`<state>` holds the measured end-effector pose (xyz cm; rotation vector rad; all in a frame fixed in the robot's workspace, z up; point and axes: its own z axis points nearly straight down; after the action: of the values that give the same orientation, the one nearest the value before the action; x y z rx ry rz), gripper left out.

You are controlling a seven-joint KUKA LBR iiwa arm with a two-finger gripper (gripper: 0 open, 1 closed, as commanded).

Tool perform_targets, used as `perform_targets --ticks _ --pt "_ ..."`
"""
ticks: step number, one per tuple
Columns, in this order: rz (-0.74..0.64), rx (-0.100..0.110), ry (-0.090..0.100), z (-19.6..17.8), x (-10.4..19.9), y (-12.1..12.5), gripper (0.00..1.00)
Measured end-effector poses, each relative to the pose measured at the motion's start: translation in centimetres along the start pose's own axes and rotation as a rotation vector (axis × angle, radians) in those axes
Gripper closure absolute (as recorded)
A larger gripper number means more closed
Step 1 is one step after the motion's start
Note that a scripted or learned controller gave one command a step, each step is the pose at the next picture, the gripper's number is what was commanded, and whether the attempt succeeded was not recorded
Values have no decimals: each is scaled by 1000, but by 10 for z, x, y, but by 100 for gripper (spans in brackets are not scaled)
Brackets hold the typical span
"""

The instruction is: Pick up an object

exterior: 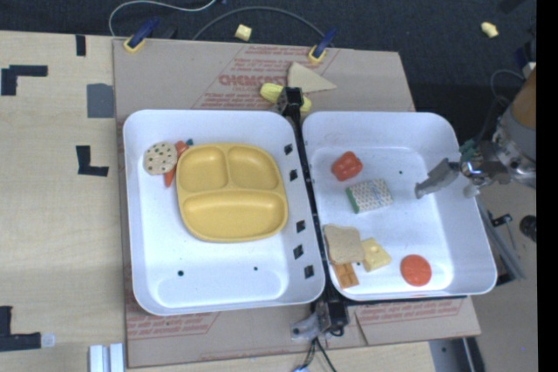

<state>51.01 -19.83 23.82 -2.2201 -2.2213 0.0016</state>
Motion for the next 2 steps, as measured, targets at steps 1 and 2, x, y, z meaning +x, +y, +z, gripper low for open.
perform_targets --ticks 1,2 --pt "-8 8 5 91 83 25 0" --pt "1 -5 -7 147 84 60 0"
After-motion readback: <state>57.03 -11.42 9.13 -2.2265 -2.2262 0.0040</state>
